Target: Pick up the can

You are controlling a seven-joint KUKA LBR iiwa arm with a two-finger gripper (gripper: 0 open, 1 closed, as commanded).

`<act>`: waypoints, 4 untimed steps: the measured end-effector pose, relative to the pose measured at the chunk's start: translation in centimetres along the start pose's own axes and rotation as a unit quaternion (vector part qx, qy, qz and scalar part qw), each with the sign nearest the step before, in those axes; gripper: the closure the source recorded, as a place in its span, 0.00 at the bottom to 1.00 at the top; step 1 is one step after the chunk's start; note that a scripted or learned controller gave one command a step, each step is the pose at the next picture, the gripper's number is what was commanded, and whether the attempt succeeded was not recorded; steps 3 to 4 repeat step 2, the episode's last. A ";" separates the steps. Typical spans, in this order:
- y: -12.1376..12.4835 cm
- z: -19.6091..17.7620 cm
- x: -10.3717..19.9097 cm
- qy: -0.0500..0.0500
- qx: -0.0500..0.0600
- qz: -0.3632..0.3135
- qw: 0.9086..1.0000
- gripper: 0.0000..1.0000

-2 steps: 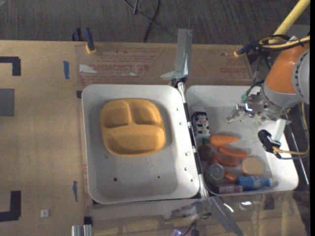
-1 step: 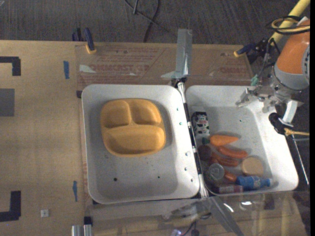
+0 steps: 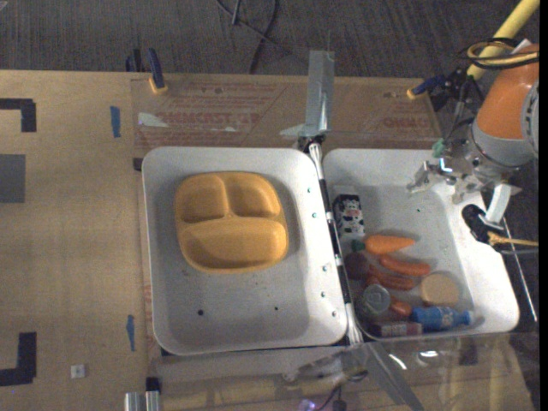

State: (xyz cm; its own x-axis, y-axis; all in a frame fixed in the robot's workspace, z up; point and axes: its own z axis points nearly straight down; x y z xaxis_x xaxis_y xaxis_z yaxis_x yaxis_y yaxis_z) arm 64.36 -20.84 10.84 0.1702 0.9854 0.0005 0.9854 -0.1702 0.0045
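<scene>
The hand (image 3: 452, 176), whose opening I cannot tell, hovers at the frame's right edge, well apart from the can (image 3: 374, 300) at lower centre-right; the approach step calls for reaching down-left

The light over my bench (image 3: 68, 229) is dim and warm, and the whole picture looks soft and a little grainy. The two white bins (image 3: 231, 324) are the brightest parts. The floor (image 3: 103, 15) at the top stays dark, with little detail.
</scene>
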 end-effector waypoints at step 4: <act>-3.8 2.3 4.0 0.000 0.001 -0.010 1.000 0.00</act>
